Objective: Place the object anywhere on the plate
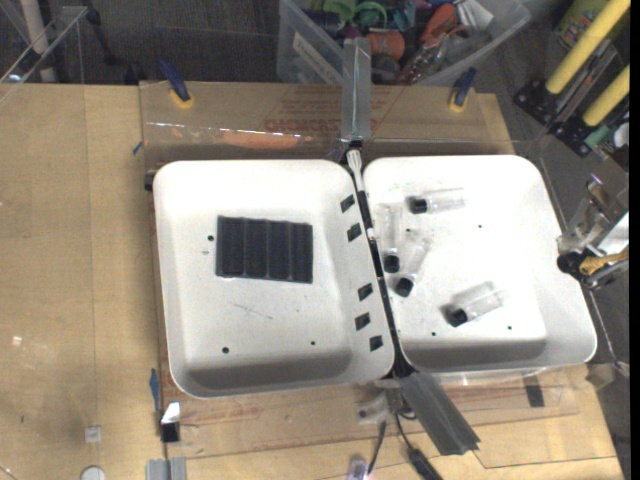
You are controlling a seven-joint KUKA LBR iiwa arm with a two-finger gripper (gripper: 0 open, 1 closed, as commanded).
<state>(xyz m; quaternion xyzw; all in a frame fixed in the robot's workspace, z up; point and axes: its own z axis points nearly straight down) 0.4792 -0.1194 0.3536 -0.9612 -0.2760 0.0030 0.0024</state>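
Camera view has clear plastic vials with black caps scattered in the right bin (520,183), one lying near the front (470,303), another by the back (432,204). The dark ribbed plate (265,248) sits in the left bin (180,268). These vials look light, stiff and slippery, likely to roll; gripping across the body near the cap seems safest. Gripper state: cannot tell.
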